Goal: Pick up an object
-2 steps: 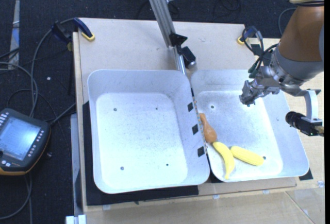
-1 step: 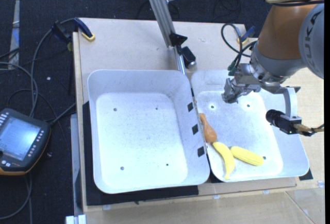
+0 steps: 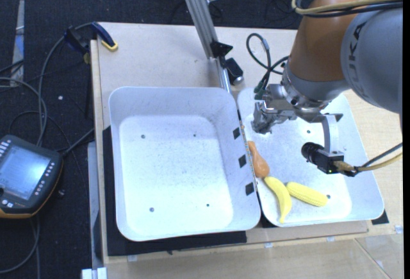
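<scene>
A banana (image 3: pixel 279 197) and corn cob (image 3: pixel 307 194) lie in our right bin (image 3: pixel 359 197); both look light and smooth, best gripped mid-length. Our gripper (image 3: pixel 262 122) hovers above, and we cannot tell its spread.

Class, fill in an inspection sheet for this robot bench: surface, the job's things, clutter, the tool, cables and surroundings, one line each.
Surface: wooden bench bearing a left bin and a right bin, both white, side by side.
Job's things: banana, corn cob and an orange pear-shaped item, all in the right bin near its left wall.
Clutter: clamp at the bench's far left corner.
Tool: tool above the right bin, over no item; finger state unclear.
Cables: black loop by the arm; yellow cable at right.
Surroundings: teach pendant on the dark floor, left.
</scene>
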Action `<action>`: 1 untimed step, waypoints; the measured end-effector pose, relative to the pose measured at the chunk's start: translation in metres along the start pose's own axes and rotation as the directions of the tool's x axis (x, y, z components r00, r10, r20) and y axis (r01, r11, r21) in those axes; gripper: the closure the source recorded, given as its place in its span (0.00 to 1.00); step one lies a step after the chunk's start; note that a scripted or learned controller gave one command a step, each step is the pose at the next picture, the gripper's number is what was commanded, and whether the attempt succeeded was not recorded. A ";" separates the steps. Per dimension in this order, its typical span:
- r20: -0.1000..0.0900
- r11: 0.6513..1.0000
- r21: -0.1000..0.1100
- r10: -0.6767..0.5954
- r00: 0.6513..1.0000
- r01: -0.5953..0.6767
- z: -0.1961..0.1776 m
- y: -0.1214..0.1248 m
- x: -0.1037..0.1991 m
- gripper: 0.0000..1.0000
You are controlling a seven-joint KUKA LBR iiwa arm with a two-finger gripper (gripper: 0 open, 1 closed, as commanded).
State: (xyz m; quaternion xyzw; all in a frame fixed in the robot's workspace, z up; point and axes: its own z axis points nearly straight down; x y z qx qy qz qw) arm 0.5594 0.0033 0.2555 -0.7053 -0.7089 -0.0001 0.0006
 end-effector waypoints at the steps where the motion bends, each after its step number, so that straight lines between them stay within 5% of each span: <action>1: 0.000 1.000 0.001 0.000 1.000 0.000 0.016 0.008 0.056 1.00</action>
